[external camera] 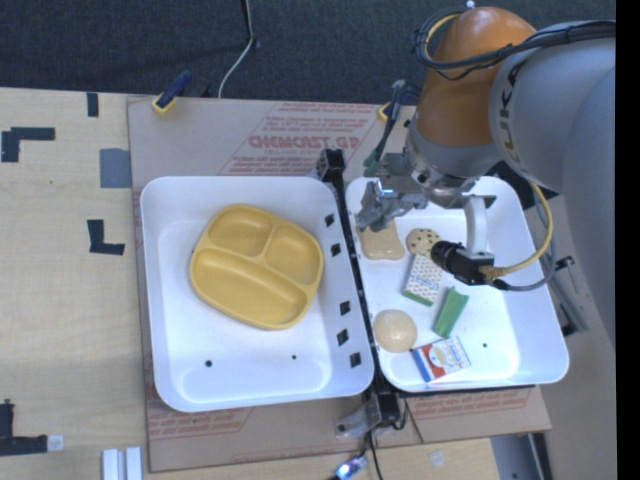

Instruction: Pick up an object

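Two white bins on counter [60, 268]: yellow divided plate [257, 265] in left bin [165, 368], tool [384, 204] low over tan cracker [381, 244] in right bin [535, 353], grip state unclear, cookie [422, 239], green bar [450, 311], round bun [394, 330] nearby.

Two bins [165, 268], one tray [257, 265], six small objects [394, 330]
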Robot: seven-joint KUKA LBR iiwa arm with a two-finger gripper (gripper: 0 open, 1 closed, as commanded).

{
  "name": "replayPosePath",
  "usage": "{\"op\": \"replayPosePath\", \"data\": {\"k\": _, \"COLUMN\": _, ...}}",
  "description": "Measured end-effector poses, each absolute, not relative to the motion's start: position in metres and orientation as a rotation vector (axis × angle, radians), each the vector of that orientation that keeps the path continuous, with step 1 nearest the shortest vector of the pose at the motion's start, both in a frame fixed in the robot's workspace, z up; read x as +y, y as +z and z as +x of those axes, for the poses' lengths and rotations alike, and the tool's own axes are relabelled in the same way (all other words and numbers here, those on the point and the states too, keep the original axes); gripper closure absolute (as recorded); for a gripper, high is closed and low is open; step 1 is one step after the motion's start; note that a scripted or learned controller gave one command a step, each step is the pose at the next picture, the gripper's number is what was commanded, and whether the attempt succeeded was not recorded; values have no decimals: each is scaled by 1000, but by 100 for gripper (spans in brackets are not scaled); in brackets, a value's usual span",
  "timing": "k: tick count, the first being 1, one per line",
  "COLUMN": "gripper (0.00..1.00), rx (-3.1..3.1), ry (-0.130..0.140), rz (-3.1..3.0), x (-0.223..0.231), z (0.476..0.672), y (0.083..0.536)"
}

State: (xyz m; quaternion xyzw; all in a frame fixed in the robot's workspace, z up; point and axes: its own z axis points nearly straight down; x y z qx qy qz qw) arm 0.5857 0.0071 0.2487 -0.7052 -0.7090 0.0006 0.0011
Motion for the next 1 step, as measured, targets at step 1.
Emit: {"op": "replayPosePath", "data": {"k": 1, "gripper": 100, "rx": -2225, "ry": 5, "rz": -2214, "x": 58, "z": 583, "y": 229}}
